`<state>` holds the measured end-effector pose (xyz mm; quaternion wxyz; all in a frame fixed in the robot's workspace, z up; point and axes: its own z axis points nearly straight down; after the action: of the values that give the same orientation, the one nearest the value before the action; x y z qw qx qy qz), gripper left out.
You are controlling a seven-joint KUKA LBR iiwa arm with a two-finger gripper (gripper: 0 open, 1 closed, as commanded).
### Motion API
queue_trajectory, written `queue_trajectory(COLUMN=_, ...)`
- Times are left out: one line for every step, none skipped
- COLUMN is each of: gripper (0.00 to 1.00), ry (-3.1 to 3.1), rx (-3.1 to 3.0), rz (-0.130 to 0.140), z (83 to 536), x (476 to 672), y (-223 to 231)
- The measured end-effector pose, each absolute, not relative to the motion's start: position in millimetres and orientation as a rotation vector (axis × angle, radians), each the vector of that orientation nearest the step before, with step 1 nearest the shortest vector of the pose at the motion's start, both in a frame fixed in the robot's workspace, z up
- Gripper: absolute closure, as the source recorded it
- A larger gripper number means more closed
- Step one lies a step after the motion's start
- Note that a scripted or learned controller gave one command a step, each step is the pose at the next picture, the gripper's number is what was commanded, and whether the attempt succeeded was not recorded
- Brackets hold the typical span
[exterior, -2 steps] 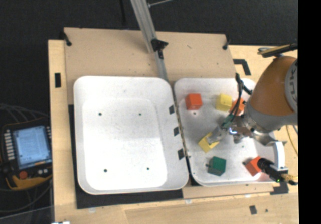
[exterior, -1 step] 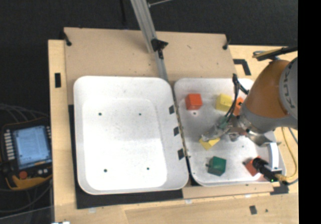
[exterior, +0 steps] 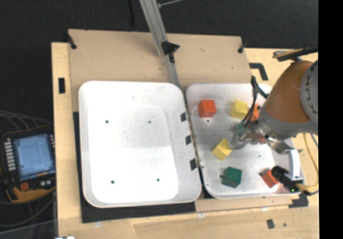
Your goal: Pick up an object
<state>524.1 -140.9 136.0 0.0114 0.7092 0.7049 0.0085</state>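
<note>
The right bin point(exterior: 214, 192) holds an orange cube point(exterior: 207, 108), a yellow block point(exterior: 240, 109) near its far side, a second yellow block point(exterior: 222, 149) in the middle, a green block point(exterior: 231, 177) near the front and a small orange-red piece point(exterior: 269, 178) at the front right. My gripper point(exterior: 239, 139) hangs low over the bin's middle, just right of the second yellow block and close to touching it. Nothing shows between its fingers. The grey arm with its orange band point(exterior: 286, 96) hides the bin's right part.
The left bin point(exterior: 88, 125) lies beside the right one, a dark clip strip between them. A metal pole point(exterior: 153, 10) rises from the back of the bench. A handheld screen unit point(exterior: 29, 157) sits off the bench at the left.
</note>
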Motion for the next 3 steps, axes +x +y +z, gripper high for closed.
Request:
queue_trajectory(gripper=1.00, ry=2.217, rx=2.217, rz=0.005, z=184, x=518.8, y=-147)
queue_trajectory(gripper=1.00, ry=2.221, rx=2.213, rz=0.006, z=229, x=524.5, y=-147)
queue_trajectory(gripper=1.00, ry=2.222, rx=2.213, rz=0.006, z=273, x=526.2, y=-148)
